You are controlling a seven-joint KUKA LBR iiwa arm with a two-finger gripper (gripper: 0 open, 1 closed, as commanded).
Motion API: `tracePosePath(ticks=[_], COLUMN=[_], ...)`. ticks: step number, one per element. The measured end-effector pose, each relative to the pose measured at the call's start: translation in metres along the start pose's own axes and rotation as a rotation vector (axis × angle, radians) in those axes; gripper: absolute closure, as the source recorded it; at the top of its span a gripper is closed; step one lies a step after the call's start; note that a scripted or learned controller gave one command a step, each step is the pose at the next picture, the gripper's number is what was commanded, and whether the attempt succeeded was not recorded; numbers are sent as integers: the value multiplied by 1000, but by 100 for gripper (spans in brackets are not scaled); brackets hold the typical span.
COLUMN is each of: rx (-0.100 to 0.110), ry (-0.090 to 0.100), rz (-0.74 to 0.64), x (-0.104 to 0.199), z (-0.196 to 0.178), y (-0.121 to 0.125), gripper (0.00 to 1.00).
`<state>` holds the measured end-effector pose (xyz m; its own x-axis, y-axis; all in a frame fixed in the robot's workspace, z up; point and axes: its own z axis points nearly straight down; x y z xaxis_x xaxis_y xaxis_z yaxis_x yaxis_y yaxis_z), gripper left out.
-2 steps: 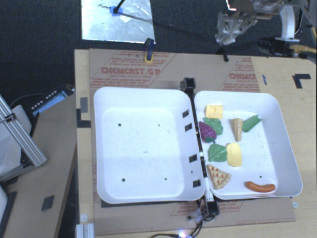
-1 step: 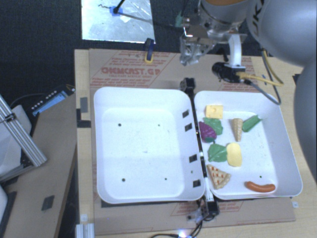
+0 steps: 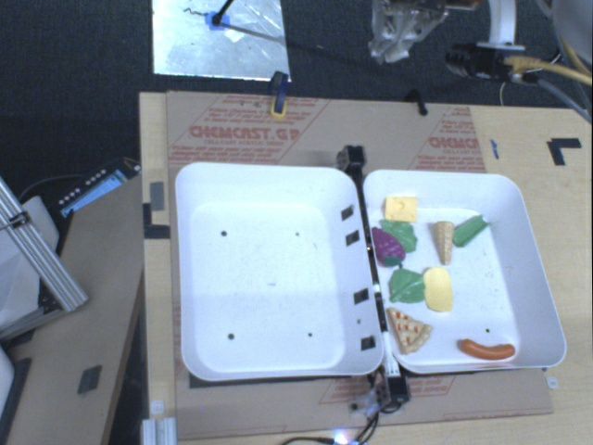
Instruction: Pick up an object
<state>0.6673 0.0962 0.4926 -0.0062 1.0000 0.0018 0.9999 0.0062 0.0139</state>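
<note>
A: Any writing legible?

B: "CHEMCAST GP" in red on the brown protective sheet [image 3: 243,130] under the bins, printed upside down at 12 o'clock above the left bin [image 3: 269,272]. A second, partial print sits above the right bin [image 3: 519,248] (too cut off to read whole).

A: Count of bins?

B: Two white ones, touching along a black clipped seam.

A: Objects?

B: Eight toy foods, all in the right bin. One yellow cheese block [image 3: 401,209] at 12 o'clock. One purple piece [image 3: 388,244] just below it, with a green leaf [image 3: 404,234] touching it. One cone [image 3: 446,241] and one green pod [image 3: 470,230] at about 1 o'clock, touching. One second green leaf [image 3: 406,286] beside one yellow lemon-like piece [image 3: 438,289] near centre. One pizza slice [image 3: 408,329] at 7 o'clock. One sausage [image 3: 486,349] at 5 o'clock.

A: Gripper?

B: Gripper [image 3: 397,46] hangs off the bench at 12 o'clock, well apart from the bins. Nothing between the fingers; whether they are spread or closed, cannot tell.

A: Else?

B: One yellow-blue clamp [image 3: 278,95] at the sheet's top edge.
</note>
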Motion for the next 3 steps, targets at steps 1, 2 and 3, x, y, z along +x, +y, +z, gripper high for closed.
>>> tracePosePath(ticks=[1, 2, 3], rx=[27, 2, -6], ry=[-3, 6, 5], rz=[-1, -7, 0], x=[50, 145, 138], z=[204, 102, -54], y=[-4, 0, 2], gripper=[100, 100, 100])
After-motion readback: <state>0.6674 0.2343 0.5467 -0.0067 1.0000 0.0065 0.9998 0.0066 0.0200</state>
